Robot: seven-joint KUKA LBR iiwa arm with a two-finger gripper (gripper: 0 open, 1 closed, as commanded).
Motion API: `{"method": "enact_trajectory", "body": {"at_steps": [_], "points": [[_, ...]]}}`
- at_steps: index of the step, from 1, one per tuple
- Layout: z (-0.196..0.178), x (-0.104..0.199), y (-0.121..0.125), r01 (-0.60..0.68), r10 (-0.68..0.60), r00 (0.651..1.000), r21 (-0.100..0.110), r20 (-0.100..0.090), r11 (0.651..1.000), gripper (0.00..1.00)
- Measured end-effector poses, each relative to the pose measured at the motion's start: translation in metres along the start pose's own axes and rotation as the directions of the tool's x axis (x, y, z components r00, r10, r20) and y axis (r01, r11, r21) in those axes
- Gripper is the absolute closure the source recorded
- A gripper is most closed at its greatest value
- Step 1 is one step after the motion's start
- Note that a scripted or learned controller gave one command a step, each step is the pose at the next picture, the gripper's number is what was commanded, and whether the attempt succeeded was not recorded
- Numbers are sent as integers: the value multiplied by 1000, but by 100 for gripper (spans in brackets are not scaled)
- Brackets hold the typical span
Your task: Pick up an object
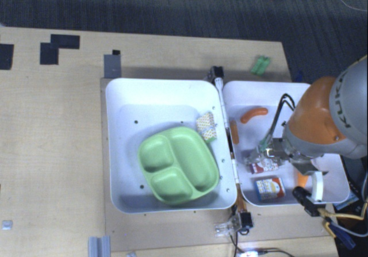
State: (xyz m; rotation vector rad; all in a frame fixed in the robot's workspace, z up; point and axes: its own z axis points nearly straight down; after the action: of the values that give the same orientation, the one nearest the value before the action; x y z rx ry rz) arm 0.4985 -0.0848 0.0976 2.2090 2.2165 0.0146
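Gripper (265,158): low in the right bin (339,195), over a red-and-white packet (263,165); you cannot tell its state. Step: descent to grasp, nothing visibly held. Nearby: small carton (269,188) just beside, toy sausage (253,114) farther off. Left bin (123,135): green divided plate (178,164). Next, you need a confirmed pinch, then lift.

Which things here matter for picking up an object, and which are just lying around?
For the job:
gripper
red packet
small carton
hot dog sausage

Lying about:
green divided plate
patterned wrapper
green item on bench
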Motion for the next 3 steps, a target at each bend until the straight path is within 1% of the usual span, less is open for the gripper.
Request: {"method": "enact_trajectory", "body": {"at_steps": [1,2,3], "points": [[0,0,0,0,0,1000,0,0,1000,0],[11,2,30,0,0,1000,10,-2,1000,0],[0,3,32,2,-2,1000,3,-2,1000,100]]}}
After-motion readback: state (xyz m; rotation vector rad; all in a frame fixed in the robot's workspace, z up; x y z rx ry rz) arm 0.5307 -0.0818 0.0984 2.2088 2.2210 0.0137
